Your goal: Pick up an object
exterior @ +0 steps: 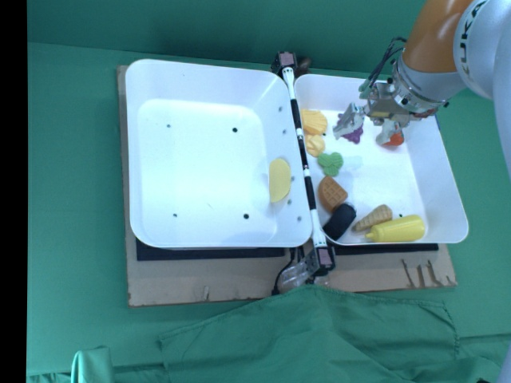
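Note:
My gripper hangs over the back of the right bin, fingers spread open and nothing held between them. A purple grape bunch lies just beneath the left finger. By the right finger sits a small red-orange piece. Further forward in this bin lie two yellow-orange pieces, a green broccoli, a brown bread piece, a black piece, a cone and a yellow bottle.
The left bin has a flat yellow piece leaning at its right wall. A black-and-white divider bar runs between the bins. Green cloth is bunched in front of the bench.

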{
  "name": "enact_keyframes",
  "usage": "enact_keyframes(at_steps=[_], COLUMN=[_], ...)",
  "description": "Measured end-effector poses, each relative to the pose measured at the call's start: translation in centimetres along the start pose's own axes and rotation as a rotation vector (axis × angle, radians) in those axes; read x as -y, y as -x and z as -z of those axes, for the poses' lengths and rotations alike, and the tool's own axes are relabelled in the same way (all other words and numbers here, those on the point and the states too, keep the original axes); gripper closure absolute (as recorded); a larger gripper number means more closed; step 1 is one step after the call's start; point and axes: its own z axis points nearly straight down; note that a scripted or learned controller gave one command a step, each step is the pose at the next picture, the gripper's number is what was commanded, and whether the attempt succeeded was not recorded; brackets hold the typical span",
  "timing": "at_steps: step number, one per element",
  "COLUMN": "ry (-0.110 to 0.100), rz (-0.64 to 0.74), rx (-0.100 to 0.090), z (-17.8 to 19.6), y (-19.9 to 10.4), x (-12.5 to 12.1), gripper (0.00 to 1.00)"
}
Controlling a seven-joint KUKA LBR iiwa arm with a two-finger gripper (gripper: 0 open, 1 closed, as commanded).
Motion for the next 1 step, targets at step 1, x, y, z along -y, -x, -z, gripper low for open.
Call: enact_keyframes(at_steps=[1], ry=[0.000], rz=[0.000], rx=[0.000], z=[0.00], y=[0.00], x=[0.00], gripper=[0.00])
